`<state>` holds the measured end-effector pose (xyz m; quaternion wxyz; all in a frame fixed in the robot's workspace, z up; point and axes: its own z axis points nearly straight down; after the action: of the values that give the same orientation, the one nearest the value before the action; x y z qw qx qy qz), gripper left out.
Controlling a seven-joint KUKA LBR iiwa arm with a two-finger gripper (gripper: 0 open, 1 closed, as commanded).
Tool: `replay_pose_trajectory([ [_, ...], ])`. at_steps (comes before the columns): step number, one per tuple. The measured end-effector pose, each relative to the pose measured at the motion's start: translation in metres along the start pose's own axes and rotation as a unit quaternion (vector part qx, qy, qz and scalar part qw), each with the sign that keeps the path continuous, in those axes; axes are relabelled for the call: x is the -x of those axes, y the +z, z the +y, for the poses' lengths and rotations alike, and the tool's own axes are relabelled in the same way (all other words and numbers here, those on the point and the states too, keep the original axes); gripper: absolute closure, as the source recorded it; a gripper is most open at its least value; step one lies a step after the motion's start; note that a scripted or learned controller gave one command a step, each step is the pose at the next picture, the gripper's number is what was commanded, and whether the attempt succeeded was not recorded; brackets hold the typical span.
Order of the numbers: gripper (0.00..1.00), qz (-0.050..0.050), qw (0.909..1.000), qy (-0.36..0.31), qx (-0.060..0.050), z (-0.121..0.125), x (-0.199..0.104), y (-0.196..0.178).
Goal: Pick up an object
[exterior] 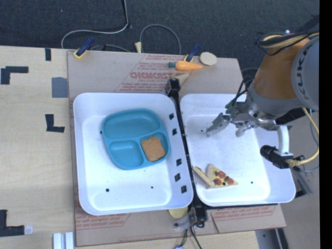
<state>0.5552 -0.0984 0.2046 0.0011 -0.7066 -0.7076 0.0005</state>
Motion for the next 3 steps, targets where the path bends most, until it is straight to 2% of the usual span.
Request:
replay_pose_trajectory([
  [1, 0.0, -0.001, 1.0, 0.003, 0.002, -0.062, 0.025, 0.122],
  [2, 0.0, -0.001, 0.9999, -0.004, 0.01, 0.043, -0.022, 0.013],
  [3, 0.0, 0.0, 1.0, -0.002, 0.003, 0.116, -0.046, 0.02],
])
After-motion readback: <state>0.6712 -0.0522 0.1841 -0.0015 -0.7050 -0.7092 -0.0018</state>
